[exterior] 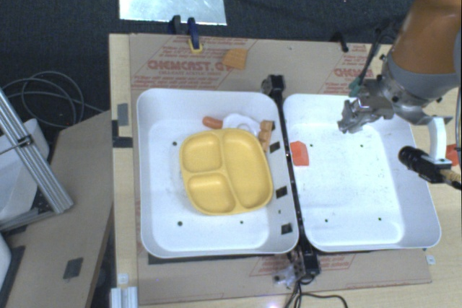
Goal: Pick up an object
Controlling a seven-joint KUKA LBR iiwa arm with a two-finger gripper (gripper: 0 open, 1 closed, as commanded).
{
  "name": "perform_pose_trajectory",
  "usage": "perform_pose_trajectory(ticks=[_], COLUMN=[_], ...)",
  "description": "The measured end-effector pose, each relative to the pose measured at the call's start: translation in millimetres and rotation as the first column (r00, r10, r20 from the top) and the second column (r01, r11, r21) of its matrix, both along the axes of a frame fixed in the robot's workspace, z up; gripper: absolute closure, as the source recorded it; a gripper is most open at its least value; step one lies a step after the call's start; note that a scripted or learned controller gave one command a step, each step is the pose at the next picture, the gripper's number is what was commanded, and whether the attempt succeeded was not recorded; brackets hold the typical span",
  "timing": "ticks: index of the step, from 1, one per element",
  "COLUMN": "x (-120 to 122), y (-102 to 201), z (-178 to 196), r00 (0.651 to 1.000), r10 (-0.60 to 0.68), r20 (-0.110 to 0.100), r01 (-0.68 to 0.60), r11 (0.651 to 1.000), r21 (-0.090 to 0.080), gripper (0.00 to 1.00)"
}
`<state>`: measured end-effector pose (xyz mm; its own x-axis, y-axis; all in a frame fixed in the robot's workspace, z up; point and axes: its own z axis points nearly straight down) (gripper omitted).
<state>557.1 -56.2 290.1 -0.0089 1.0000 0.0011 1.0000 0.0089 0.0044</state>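
1. The desk point(123, 177) is seen from above at a slant – two shallow white bins are set on it side by side, the left bin point(155, 227) and the right bin point(375, 227), meeting along a dark seam at the middle
2. The arm point(429, 32), grey with an orange band, is seen entering from 3 o'clock and bending down over the right bin
3. The gripper point(351, 119) is placed above the upper part of the right bin, at about 11 o'clock from that bin's centre; nothing is seen between its fingers, and whether they are apart or together cannot be told
4. An orange block point(299, 154) is lying on the floor of the right bin near its left wall, at roughly 8 o'clock from the gripper and apart from it
5. A yellow divided tray point(225, 171) is lying in the middle of the left bin, three compartments being visible
6. An orange sausage-shaped piece point(212, 122) is placed just beyond the tray at 12 o'clock, beside a small white item point(240, 122) – its kind cannot be made out
7. A small tan piece point(266, 130) is seen at the tray's 1 o'clock, close to the left bin's right wall
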Motion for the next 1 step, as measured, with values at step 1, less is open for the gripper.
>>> perform_pose_trajectory(ticks=[1], x=[8.9], y=[-29.0], z=[-36.1], r00=[1.0], r10=[-0.01], r20=[-0.005], r01=[0.01], r11=[1.0], r21=[-0.002], gripper=[1.0])
